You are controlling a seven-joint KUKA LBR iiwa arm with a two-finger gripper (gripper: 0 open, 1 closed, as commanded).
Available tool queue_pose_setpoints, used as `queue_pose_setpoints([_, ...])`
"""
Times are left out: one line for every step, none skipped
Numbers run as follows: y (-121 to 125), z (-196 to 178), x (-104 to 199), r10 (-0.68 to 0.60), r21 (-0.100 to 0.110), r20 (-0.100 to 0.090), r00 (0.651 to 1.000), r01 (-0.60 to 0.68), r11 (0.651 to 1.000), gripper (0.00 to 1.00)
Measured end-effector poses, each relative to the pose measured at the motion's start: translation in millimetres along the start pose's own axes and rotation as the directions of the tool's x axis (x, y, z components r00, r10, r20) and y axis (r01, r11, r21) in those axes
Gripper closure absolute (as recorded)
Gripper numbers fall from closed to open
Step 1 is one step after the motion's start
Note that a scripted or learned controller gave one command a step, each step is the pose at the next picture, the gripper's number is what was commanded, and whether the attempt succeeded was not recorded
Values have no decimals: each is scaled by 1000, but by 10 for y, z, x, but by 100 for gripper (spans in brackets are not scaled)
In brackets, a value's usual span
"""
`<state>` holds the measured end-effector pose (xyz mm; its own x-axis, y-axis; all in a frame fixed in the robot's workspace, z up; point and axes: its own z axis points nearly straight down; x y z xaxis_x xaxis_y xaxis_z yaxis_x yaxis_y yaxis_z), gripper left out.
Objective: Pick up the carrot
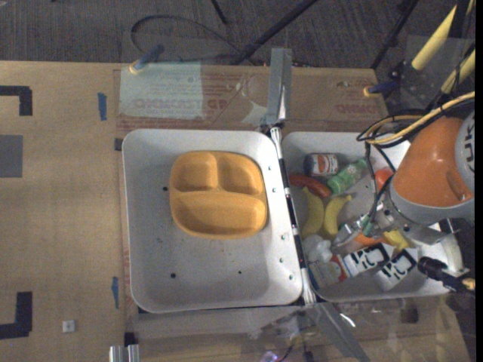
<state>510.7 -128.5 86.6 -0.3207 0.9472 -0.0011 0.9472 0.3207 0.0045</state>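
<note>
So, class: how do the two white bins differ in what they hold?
The left bin holds one thing, an orange divided tray, lying flat with bare floor around it. The right bin is crowded with small items, among them a can and two bananas, and the arm reaches into it. Both bins are shallow, white and side by side.

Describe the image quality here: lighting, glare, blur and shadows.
Camera view: even, warm overhead lighting; the left bin is bright white but not blown out; soft shadow rings the orange tray; glare streaks a clear sheet taped above the bins; the whole frame is slightly soft, so items in the right bin near the gripper blur together.
</note>
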Motion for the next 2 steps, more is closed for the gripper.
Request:
queue_pose_setpoints([139,5,-673,-33,1,1,999,33,999,0])
queue_pose_setpoints([155,-114,-687,-31,-6,7,999,31,999,100])
